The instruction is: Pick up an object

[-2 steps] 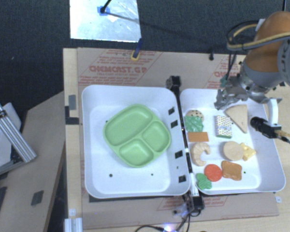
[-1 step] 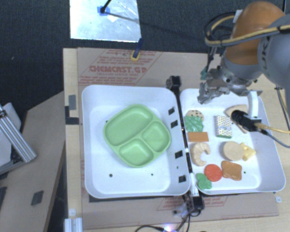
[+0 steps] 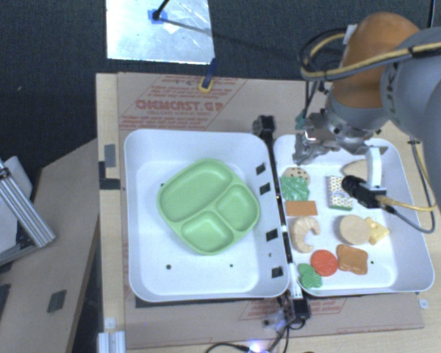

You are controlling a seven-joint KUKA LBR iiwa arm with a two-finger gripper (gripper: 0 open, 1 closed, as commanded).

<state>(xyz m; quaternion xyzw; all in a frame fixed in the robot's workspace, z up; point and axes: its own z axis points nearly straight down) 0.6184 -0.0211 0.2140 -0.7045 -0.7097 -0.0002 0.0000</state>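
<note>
My gripper [image 3: 307,151] hangs over the back left corner of the right bin [image 3: 411,271], just behind a round speckled cookie [image 3: 295,173]. Several toy foods lie in that bin: a green leafy piece [image 3: 294,189], an orange cracker [image 3: 301,208], a croissant [image 3: 305,232], a red tomato slice [image 3: 324,262], brown toast [image 3: 352,259], a round bun [image 3: 353,229], a yellow cheese wedge [image 3: 379,232] and a checkered packet [image 3: 339,193]. Nothing shows held below the gripper.
The left bin [image 3: 143,271] holds a green divided plate [image 3: 208,206]. A black divider with clips [image 3: 273,197] runs between the bins. A black plug on a yellow cable [image 3: 364,194] hangs over the right bin. The grey arm [image 3: 397,72] covers the back right.
</note>
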